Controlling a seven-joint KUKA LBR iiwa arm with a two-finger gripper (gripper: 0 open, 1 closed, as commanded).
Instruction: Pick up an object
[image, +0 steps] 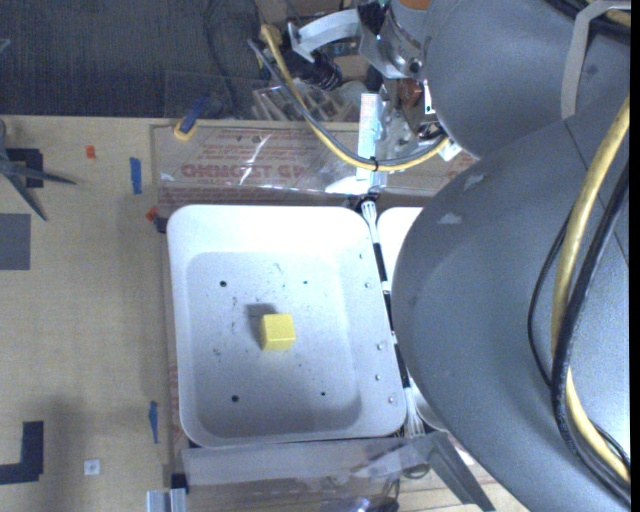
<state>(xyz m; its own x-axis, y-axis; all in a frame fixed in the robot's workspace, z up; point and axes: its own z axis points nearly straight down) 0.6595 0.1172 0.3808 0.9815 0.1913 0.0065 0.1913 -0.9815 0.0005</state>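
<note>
The yellow block (277, 331) lay alone near the middle of the left white bin (190, 240), resting flat on the floor of the bin and well apart from all four walls. My arm (520, 300) crossed over the right bin (392, 228) and covered most of it, and from this view I could not tell the state of my end effector, so I do not guess it. I judged that the step in hand was the approach, because nothing was lifted yet. To do it well, I thought I should come straight down over the middle of the block, with the closing line across two opposite flat faces and not across the corners, because a small cube slips away easily when it is pushed at an edge. There was free floor on every side, so the walls should not disturb the descent. The block looked almost cubic, so it had no clear long axis; its sides sat only slightly turned against the walls of the bin, and its top face pointed upward.
</note>
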